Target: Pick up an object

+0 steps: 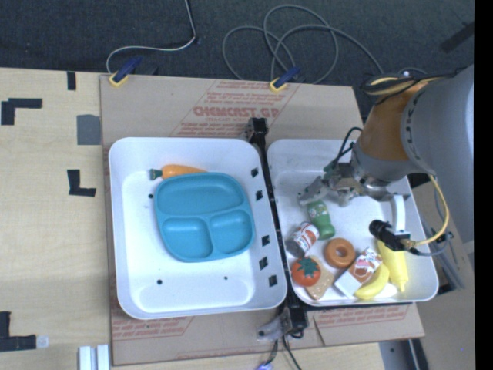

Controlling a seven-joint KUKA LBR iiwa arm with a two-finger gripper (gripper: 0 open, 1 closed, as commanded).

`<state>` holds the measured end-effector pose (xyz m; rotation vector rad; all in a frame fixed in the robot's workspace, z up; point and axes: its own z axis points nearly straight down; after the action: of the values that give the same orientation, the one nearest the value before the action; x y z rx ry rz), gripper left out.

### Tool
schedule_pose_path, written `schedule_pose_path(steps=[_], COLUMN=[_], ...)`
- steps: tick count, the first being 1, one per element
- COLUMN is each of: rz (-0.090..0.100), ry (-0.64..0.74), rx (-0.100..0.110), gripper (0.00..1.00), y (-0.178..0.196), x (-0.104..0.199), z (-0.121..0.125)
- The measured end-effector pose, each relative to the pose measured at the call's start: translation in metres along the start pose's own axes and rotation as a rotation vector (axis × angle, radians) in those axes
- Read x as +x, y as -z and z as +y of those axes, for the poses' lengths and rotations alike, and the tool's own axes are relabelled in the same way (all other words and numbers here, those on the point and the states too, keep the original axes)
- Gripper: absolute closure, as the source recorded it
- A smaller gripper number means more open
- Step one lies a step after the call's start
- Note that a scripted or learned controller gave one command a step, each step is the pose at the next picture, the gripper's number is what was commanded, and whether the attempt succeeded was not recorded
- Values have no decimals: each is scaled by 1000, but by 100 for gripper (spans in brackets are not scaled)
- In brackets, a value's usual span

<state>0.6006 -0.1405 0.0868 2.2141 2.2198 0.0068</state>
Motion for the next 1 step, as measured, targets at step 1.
schedule_pose_path(steps=[1], rz=[-2], ry=[-1], rx=[0], gripper=[100], y=[10], x=[-1], z=[0])
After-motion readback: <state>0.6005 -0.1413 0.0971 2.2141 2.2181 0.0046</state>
